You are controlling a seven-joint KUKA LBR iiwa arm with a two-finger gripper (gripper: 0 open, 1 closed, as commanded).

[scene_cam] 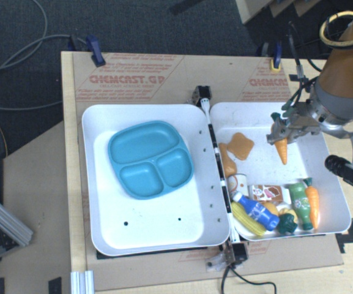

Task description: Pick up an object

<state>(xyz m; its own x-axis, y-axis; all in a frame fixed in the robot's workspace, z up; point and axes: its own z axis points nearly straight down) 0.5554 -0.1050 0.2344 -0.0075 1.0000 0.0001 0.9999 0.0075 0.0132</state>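
Note:
My gripper hangs over the back part of the right bin. A small orange cone-shaped carrot points downward from between its fingers, so the gripper is shut on it. The carrot's tip is just above the bin floor; I cannot tell whether it touches. Lying in the left bin is a blue divided plate.
The right bin's front holds a pile: a corn cob, blue bottle, small printed box, green bottle and another carrot. A tan flat piece lies near the bins' divider. Clamps sit at the bench's back edge.

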